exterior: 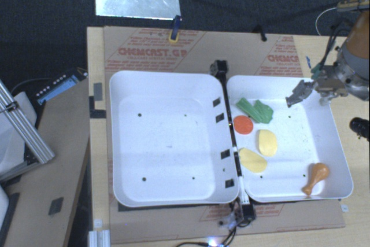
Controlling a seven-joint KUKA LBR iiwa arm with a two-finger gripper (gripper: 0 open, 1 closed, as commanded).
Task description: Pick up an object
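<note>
- We found the left bin (pixel 167 136) bare of objects.
- In the right bin (pixel 324 142), near the divider, lay a green piece (pixel 255 110), an orange disc (pixel 243 125) just below it, and two yellow pieces (pixel 267 142) (pixel 252 160), the lower one at the divider.
- A tan drumstick (pixel 314 176) lay apart, at the near right corner.
- The gripper (pixel 300 93) hung over the bin's far right part, well apart from every object and holding nothing; how far its fingers stood open we could not tell.
- We judged the approach step in hand, no pick begun.
- The next move called for choosing one object, travelling over it and descending squarely; the drumstick looked the least crowded.
</note>
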